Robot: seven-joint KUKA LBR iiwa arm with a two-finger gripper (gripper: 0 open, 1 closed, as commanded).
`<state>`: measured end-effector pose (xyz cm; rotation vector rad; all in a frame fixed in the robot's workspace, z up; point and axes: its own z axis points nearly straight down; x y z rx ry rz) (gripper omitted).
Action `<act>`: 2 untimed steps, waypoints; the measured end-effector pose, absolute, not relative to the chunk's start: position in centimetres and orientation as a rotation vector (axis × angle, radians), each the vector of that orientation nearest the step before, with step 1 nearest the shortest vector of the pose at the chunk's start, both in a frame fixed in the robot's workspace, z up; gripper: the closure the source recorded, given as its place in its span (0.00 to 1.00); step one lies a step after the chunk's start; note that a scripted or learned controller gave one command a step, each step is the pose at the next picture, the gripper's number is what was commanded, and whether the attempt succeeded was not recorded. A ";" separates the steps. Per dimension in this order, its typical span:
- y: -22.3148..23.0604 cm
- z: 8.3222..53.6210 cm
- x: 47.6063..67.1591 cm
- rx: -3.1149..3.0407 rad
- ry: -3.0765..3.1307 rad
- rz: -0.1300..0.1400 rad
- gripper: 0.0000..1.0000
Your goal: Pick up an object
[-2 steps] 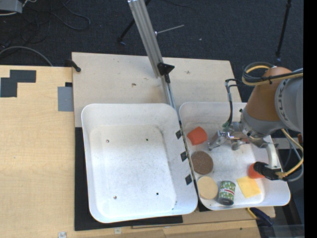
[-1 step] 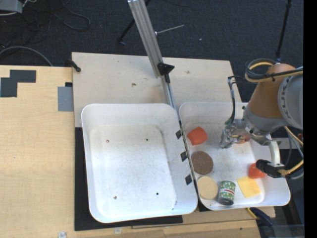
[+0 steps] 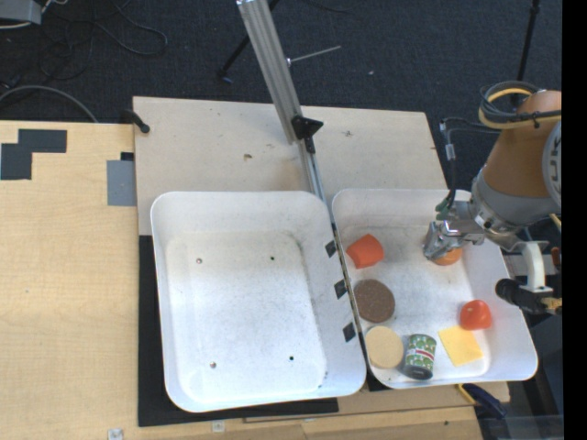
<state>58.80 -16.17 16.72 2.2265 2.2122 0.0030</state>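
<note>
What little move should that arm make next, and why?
Probably a slow, straight lift. The tool sits low in the right bin, right on top of a small orange object. Raising it would show whether the object comes along; the grip itself is hidden from this camera.

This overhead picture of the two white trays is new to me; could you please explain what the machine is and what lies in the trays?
The camera is fixed above the bench and looks down at a slant. The grey arm with an orange band, entering from the picture's right, is a robot arm; its gripper is lowered into the right bin, directly over a small orange object that it partly hides. Whether it grips that object cannot be seen. Also in the right bin lie an orange block, a brown disc, a tan disc, a small green-labelled can, a yellow square and a red piece. The left bin sits beside it.
</note>
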 end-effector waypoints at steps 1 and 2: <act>-15.3 21.8 58.5 2.218 2.221 0.003 1.00; -15.4 25.6 58.6 2.218 2.221 0.002 1.00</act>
